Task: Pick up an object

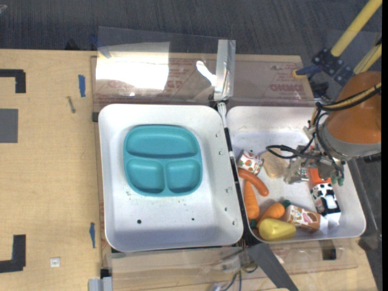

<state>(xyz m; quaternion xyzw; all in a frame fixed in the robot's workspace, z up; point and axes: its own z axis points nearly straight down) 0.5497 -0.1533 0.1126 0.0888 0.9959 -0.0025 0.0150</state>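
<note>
Gripper (301, 171) low in right bin (354, 223), above the toy cluster; finger state: cannot tell. Nearest: carton (250, 162), sausage (253, 181). Risk: crowding, fingers nudge neighbours, miss.

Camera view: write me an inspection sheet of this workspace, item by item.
Surface: wooden bench bearing left bin and right bin.
Job's things: in the right bin, yellow pear, carrot, sausage, small orange, snack packet, small carton, cow-patterned toy.
Clutter: teal divided tray in the left bin.
Grippers: pincer low over the right bin; finger state unclear.
Cables: black cable looping beside the pincer.
Surroundings: clear plastic panel, yellow bar.
</note>
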